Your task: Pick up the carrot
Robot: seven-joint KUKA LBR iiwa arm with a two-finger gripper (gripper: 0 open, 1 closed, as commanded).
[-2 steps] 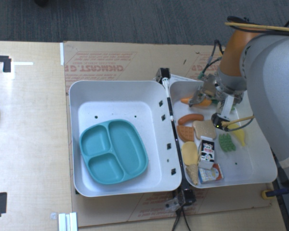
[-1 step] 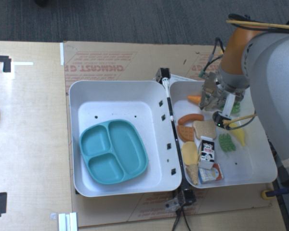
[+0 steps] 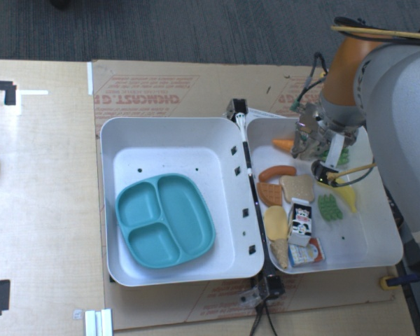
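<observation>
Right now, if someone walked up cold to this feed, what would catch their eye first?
Probably the big grey arm with its orange band coming in from the right, its gripper low in the right bin beside the carrot. Next, the teal divided plate lying alone in the left bin, against the heap of toy food crowding the right bin's left side.

The carrot (image 3: 283,145) is orange. The plate (image 3: 165,220) is blue-green and sits in a white bin (image 3: 119,138). The little carton (image 3: 301,223) has black and white patches.
</observation>
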